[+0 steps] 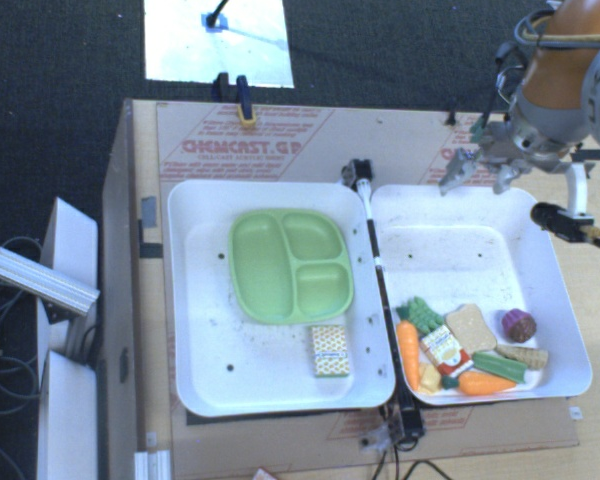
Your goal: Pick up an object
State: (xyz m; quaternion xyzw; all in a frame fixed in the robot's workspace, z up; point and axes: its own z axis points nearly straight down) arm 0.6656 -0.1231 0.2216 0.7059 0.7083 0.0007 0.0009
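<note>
Objects for picking sit heaped in the near corner of the right bin: an orange carrot, a slice of toast, a small red-and-white carton, a green bean-like piece, a purple item a little apart toward the right wall. They crowd and partly overlap, so a clean two-finger grasp looks harder in the heap; the purple item is likely the easiest target. Left bin holds a green divided plate lying flat at centre, and a small patterned box just beside its near edge.

Gripper hovers above the far rim of the right bin, fingers spread apart, nothing between them. It is well apart from the heap. Judgement: approach stage, no grasp yet; the arm must come toward the near corner and descend. Both bins rest on the counter.
</note>
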